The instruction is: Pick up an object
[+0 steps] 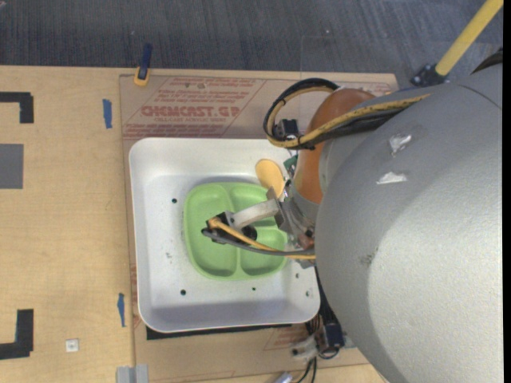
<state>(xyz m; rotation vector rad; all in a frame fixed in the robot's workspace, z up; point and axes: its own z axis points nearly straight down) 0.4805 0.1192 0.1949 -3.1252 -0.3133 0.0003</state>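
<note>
Dark grey carpet (200,14) lies beyond the pale wooden bench (56,214), where a shallow white plastic bin (152,214) rests on red-printed cardboard (192,106). A green divided plastic plate (204,254) lies mid-bin, with a yellow rounded piece (270,174) toward the bin's right. The gripper (294,214) hangs there; clenched or released, I cannot tell.

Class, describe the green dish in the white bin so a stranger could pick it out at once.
Find the shallow white bin on the brown bench. At its middle lies a pale green plate, partly under the robot arm. Unlike the small yellow thing by its upper right rim, it is broad and split into compartments.
</note>
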